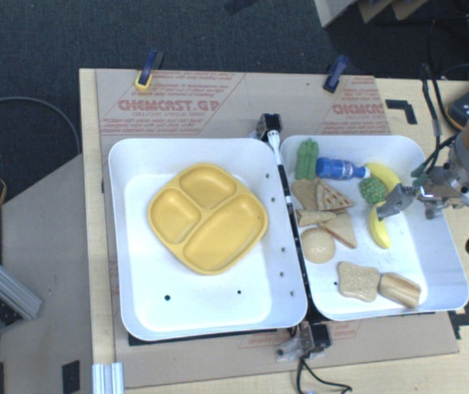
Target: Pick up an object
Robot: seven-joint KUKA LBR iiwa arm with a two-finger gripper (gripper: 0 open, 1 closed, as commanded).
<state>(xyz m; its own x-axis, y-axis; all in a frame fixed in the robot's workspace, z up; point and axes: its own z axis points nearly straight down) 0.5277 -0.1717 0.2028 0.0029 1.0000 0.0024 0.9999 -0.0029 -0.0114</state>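
The right bin (439,253) holds several toy foods: a green vegetable (306,158), a blue bottle (339,169), a broccoli floret (373,190), a yellow banana (381,220), toast wedges (323,199), a round cookie (318,246) and two bread pieces (357,280) (401,289). My gripper (412,203) hangs over the right side of this bin, just right of the banana and broccoli. It is open, with bare bin floor showing between its fingers. One dark fingertip (390,204) sits close to the banana.
In the left bin (135,286) lies a yellow divided plate (209,217). A black divider rail (287,212) runs between the bins. Clamps (146,71) (335,74) stand on the bench's back edge. The arm comes in from the right.
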